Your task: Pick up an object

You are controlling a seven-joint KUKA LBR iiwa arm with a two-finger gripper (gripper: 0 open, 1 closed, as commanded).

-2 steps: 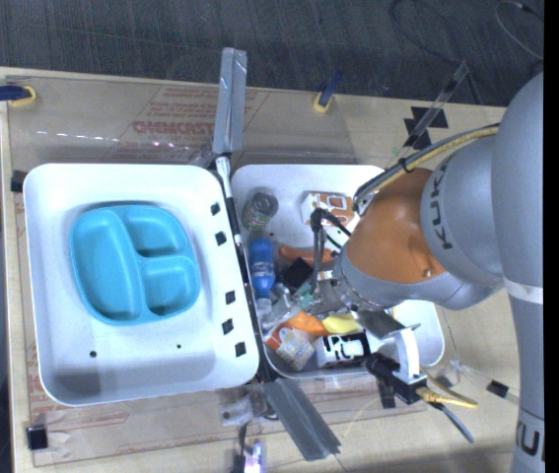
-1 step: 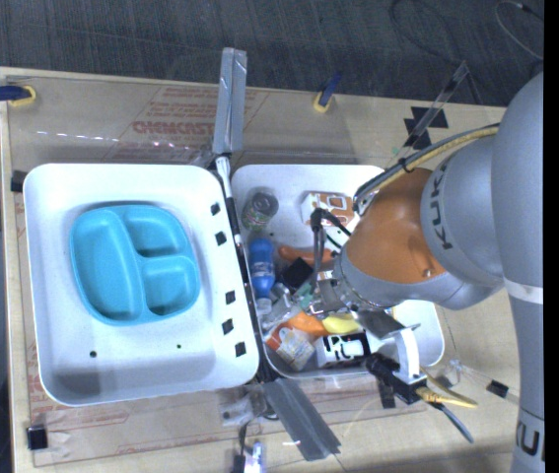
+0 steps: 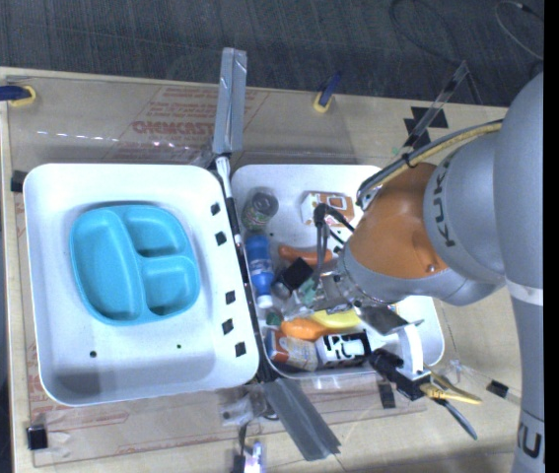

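Note:
My gripper (image 3: 326, 286) is down in the right bin (image 3: 289, 180), among a crowd of small things, and the orange wrist band covers its upper part. Just below it lie a yellow banana-shaped thing (image 3: 338, 319) and an orange piece (image 3: 299, 328). A blue bottle (image 3: 257, 261) lies to its left along the bin's left wall. A black-and-white package (image 3: 346, 346) sits at the bin's near edge. A grey round lid (image 3: 260, 206) rests at the far left corner.
The left bin (image 3: 52, 353) holds a light blue divided tray (image 3: 137, 260). A divider bar with black clips (image 3: 228, 264) runs between the bins. The arm's grey body (image 3: 486, 215) covers the right bin's right side.

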